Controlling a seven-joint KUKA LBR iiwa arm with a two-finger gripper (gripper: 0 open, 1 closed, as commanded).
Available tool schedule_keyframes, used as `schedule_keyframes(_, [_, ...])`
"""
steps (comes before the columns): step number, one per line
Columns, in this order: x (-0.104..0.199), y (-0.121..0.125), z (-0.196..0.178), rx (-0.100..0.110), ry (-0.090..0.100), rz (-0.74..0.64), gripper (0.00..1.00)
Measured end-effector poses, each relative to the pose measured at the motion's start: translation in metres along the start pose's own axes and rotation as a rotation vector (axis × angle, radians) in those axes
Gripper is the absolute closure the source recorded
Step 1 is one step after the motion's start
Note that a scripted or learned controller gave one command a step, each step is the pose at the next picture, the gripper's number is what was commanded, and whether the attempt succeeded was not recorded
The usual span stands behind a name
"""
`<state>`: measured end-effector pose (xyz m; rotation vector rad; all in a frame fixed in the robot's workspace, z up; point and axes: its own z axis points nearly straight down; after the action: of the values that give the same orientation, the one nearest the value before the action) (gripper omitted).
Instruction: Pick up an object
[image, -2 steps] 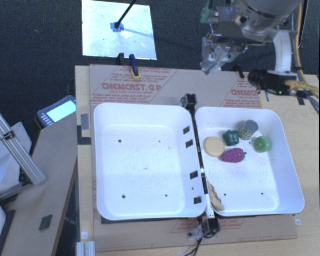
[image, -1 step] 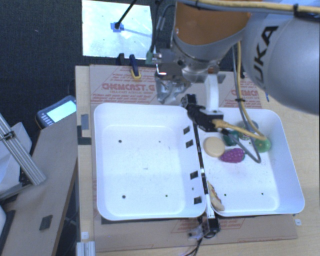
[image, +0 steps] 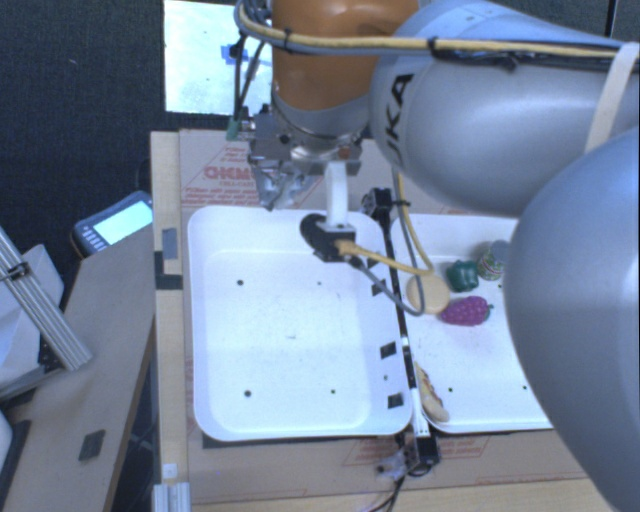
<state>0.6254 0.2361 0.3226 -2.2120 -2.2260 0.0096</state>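
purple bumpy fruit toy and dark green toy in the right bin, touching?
Apart. The camera view shows a strip of white bin floor between the purple bumpy fruit toy and the dark green toy above it.

purple berry-like object (image: 466, 311) in right bin (image: 480, 405)

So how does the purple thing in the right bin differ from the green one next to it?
The purple object is rounded, bumpy and lies lower in the view, nearer the camera. The green object is smaller, darker and more angular, sitting just above it, farther back. The purple one looks like a toy grape bunch; what the green one is I cannot tell. Both lie loose in the right bin, apart from the tool.
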Motion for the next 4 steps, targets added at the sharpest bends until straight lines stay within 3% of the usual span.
schedule_keyframes(1, [-0.001, -0.047, 0.012, -0.004, 0.002, 0.001, 1.0])
schedule_keyframes(2, [-0.002, -0.069, -0.157, -0.026, 0.011, 0.0, 1.0])
schedule_keyframes(3, [-0.003, -0.028, -0.217, -0.018, 0.005, 0.006, 1.0])
schedule_keyframes(4, [-0.002, -0.029, -0.213, -0.009, 0.003, 0.004, 0.0])
